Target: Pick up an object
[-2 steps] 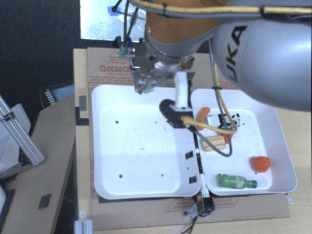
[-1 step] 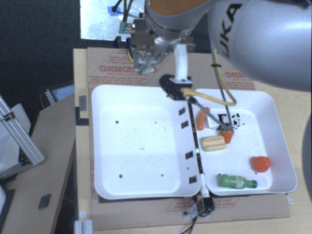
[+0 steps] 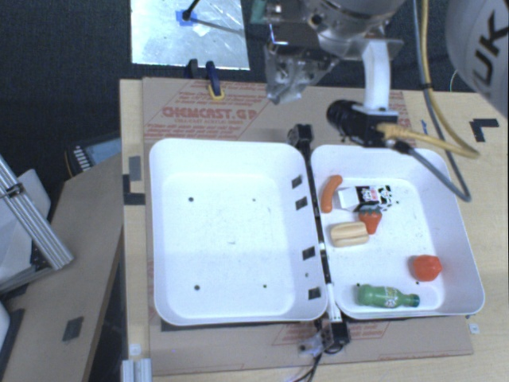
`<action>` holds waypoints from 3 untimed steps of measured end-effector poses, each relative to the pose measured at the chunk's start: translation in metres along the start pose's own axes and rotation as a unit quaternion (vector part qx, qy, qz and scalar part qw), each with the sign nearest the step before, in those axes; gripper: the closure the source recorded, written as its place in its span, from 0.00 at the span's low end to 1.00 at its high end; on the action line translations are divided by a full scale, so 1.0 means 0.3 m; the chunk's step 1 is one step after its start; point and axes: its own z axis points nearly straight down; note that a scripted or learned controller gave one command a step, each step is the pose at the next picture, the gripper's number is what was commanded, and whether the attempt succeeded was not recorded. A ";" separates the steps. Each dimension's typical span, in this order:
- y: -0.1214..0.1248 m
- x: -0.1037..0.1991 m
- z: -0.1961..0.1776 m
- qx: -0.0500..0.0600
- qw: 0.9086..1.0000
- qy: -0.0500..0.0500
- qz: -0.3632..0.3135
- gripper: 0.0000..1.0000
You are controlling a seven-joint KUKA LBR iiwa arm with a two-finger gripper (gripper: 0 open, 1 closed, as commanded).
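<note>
My gripper (image 3: 285,82) hangs high over the far edge of the bench, behind the gap between the two bins, with nothing seen in it. The right bin (image 3: 457,213) holds an orange sausage (image 3: 331,193), a black-and-white packet (image 3: 374,195), a small red-orange strawberry-like piece (image 3: 371,220), a tan bread roll (image 3: 348,234), a red tomato-like ball (image 3: 426,267) and a green bottle (image 3: 386,296) lying on its side near the front rim. All of them lie well below and in front of the gripper.
The left bin (image 3: 159,213) is a bare white tray beside the right one, with black clips along their shared rim (image 3: 312,213). A shiny metal sheet (image 3: 187,22) lies beyond the bench at the back left. Cardboard lines the bench under the bins.
</note>
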 end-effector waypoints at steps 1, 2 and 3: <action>-0.187 -0.161 -0.052 0.005 1.000 -0.002 0.000 1.00; 0.055 0.064 -0.046 0.003 1.000 -0.001 -0.004 1.00; 0.047 0.056 -0.082 0.004 1.000 -0.001 -0.003 1.00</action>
